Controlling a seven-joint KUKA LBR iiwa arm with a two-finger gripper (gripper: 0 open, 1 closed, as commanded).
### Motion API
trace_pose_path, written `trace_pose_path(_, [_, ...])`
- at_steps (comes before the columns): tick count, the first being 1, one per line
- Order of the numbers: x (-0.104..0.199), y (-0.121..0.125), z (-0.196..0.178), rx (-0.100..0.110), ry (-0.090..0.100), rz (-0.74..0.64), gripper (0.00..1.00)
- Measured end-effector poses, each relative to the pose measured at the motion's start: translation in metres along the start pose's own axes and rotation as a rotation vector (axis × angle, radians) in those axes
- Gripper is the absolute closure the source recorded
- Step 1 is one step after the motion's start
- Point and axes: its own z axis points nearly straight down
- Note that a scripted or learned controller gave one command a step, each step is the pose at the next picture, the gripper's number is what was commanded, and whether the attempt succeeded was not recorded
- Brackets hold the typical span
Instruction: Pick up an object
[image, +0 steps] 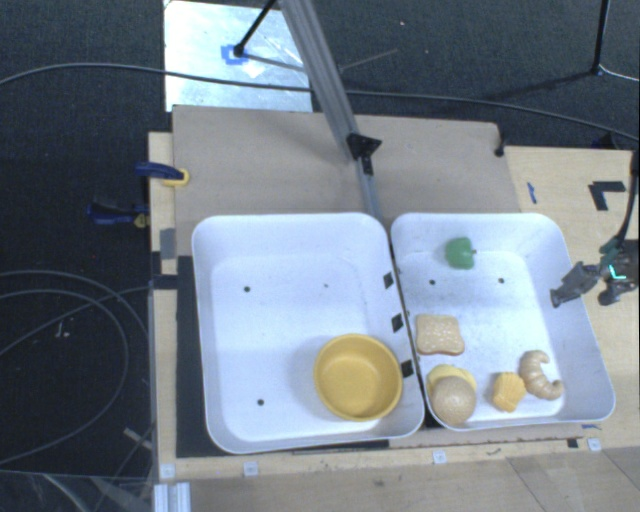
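- Your pincer (590, 283) sits at the right bin's (545, 228) right rim; whether it's wide or narrow, you cannot tell.
- Green pepper (460, 252), toast (438, 335), croissant (540, 374) lie in that bin.
- Yellow bowl (358, 376) sits in the left bin (290, 228).

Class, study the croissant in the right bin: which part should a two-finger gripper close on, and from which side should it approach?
Grip the croissant across its thick middle, coming straight down from above. It lies flat as a curved crescent with thinner, tapering ends, so the middle probably gives the fingers most to hold. Keep clear of the yellow piece beside it and the bin's rim close by.
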Motion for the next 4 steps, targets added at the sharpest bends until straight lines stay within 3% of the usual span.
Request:
trace_pose_path(1, [0.000,0.000,0.000,-0.001,0.000,0.000,0.00])
trace_pose_path(4, [-0.006,0.011,0.127,0.003,0.001,0.005,0.00])
